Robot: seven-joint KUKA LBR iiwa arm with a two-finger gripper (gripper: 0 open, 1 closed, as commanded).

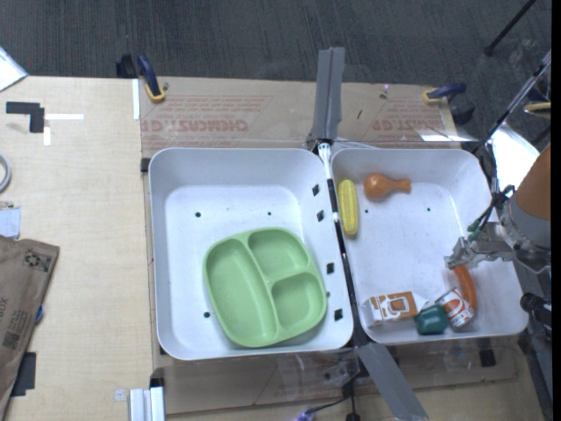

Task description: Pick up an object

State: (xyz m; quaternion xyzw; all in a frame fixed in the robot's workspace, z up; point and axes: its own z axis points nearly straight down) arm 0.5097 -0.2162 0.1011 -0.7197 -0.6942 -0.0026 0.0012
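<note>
Gripper (463, 257), fingers' state indiscernible, at right edge above carrot (467, 289); cardboard (237, 112) print at upper centre, upside down, is not clearly readable.

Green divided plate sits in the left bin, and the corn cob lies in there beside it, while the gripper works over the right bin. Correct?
Not quite. The camera view shows the corn cob in the right bin, against the divider. The green divided plate is in the left bin, and the gripper is over the right bin.
</note>
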